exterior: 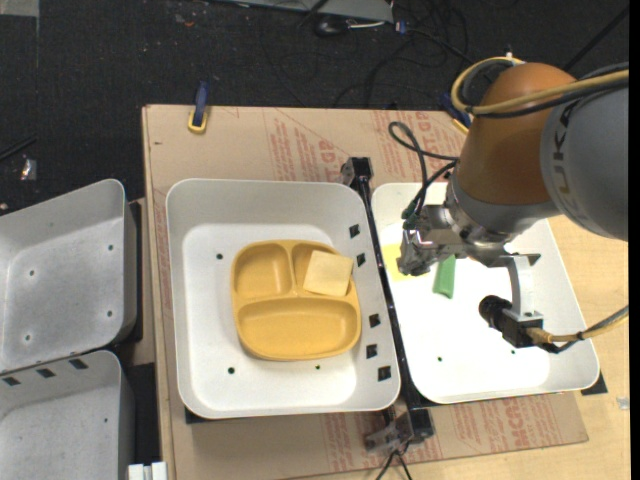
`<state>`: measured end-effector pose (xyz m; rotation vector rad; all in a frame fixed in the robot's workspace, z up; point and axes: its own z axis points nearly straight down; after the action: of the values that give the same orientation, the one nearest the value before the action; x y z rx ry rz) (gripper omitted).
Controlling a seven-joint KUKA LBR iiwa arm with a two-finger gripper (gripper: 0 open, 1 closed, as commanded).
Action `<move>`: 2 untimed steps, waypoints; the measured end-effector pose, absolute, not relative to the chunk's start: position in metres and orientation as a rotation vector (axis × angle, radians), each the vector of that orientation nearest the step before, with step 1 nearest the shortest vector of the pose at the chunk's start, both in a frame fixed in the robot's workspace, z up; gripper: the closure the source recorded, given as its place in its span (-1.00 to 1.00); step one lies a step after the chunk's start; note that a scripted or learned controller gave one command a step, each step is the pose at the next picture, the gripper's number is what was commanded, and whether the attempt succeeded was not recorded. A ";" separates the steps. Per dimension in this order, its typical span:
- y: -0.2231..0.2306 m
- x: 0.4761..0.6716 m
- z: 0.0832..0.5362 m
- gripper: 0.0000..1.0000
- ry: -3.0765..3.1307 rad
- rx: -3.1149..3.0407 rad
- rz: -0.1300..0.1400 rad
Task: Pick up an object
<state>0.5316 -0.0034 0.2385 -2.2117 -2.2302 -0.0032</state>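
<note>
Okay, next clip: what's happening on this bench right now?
A KUKA arm reaches in from the right over the right bin, its gripper low near that bin's left wall. A green block and something yellow lie just beside it; no grasp is visible. In the left bin sits a yellow divided plate with a pale block in its upper right compartment.

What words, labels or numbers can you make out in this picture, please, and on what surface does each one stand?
"KU": large grey letters on the arm, the rest cut off at the picture's edge; presumably the start of the maker's name.
Red printed lettering on the cardboard sheet under the bins: upside down and faint near the top, not legible.
More red print along the cardboard's lower edge, near the right bin: too blurred to read.
</note>
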 end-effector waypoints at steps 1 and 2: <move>0.048 0.519 0.227 1.00 -2.227 -2.212 0.001; 0.095 0.511 0.224 1.00 -2.228 -2.211 0.000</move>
<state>0.5113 0.0952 0.2239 -2.2112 -2.2284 -0.0002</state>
